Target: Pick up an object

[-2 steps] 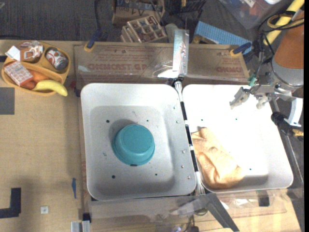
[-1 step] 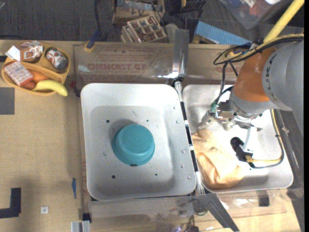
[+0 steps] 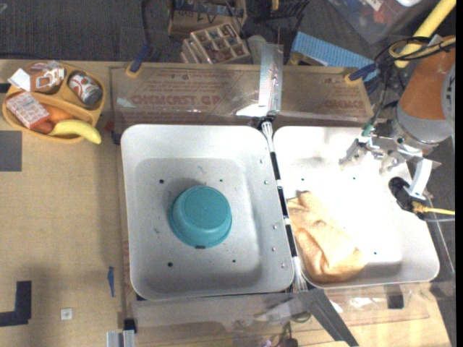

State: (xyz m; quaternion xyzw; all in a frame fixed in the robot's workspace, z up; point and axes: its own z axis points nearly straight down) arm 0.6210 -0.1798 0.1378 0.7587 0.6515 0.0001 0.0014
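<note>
Overhead, the worktop (image 3: 58, 215) carries 2 shallow white bins side by side. The left bin (image 3: 145, 147) holds a teal bowl (image 3: 202, 215), turned upside down and sitting near the middle of the bin floor, well apart from every wall. The right bin (image 3: 405, 259) holds a crumpled orange cloth (image 3: 322, 237), bunched against the bin's left wall and reaching toward the near edge; the cloth lies just beside the divider between the 2 bins.

The arm (image 3: 430, 92) comes in from the right, grey with an orange band, and its wrist hangs over the far right part of the right bin. The jaws (image 3: 369, 150) sit at the far side of that bin, pointing left, well apart from the cloth and further still from the bowl. Whether the jaws are spread or closed cannot be told at this angle and size, and nothing is seen between them.

At the far left of the worktop a yellow tray (image 3: 14, 110) holds a banana (image 3: 76, 130) along its near edge, a small can (image 3: 85, 89), and a few packaged items. Behind the bins stands a low clear panel with faint red lettering (image 3: 188, 100). Beyond it, on the dark floor, lie a wooden crate (image 3: 213, 42), cables, and a blue pad (image 3: 325, 49).
</note>
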